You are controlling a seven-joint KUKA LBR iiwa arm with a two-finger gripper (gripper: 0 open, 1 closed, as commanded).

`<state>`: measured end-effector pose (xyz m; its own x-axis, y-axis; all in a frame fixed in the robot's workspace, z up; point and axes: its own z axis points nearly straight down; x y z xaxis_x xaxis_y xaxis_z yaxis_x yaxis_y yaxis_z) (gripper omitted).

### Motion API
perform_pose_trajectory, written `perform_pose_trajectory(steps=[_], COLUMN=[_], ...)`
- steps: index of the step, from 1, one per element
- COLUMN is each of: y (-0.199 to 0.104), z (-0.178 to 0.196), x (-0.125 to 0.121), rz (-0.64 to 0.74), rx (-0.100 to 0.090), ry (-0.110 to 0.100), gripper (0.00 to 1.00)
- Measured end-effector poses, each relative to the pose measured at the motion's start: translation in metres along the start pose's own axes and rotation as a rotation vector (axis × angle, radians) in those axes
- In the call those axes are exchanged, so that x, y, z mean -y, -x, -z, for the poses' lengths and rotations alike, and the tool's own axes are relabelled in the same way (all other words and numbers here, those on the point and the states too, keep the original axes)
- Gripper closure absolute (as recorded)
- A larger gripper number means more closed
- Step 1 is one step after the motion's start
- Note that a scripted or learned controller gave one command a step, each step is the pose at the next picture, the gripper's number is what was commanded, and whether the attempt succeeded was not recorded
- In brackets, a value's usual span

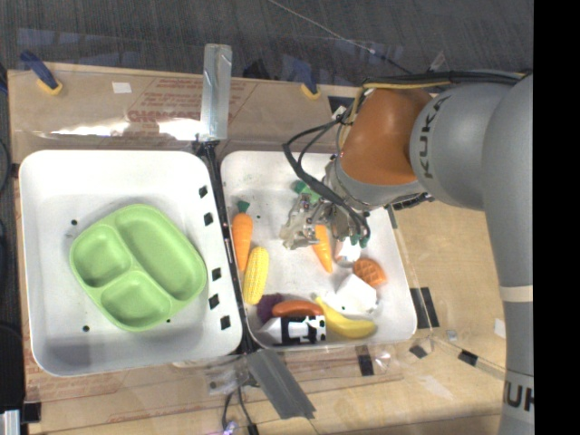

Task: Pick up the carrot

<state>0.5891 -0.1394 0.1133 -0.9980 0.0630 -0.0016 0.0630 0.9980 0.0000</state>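
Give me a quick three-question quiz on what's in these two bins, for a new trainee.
1. True or false: the green plate lies in the left bin.
2. Which lies right beside the corn? A) the carrot with the green top B) a spoon C) a cup
3. Fill in: the hand is over the ____ bin.
Key: 1 true; 2 A; 3 right.

Bench (453,252) bears two white bins: left bin (36,243); right bin (263,166).
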Motion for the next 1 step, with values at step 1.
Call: perform_pose_trajectory(steps=[1], y=[0.0527], z=[0.0822], x=[-0.0380], rz=[-0.340], rx=[0.005], ry=[0.000], gripper=[1.00])
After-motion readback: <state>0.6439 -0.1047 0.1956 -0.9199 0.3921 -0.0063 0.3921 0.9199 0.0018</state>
